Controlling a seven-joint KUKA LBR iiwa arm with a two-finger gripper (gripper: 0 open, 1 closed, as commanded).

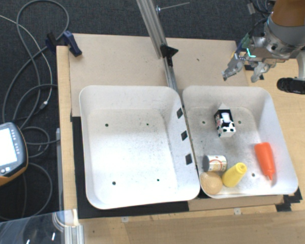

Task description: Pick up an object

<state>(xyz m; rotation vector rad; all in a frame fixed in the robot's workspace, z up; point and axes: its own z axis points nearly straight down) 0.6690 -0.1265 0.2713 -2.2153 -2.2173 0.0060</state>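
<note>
Nearest me: round tan ball (210, 183) and squat yellow plastic bottle (234, 175), right white bin (274, 111) front. Gripper (242, 67) w/ fingers spread, holding nothing – above back rim. I'd take the bottle – light, slick; grip across body.

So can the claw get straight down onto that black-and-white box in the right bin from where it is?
Probably yes. The claw hovers above the bin's far rim, and the black-and-white box stands alone mid-bin, apart from the small can, yellow bottle and orange bottle. Nothing lies over it.
</note>
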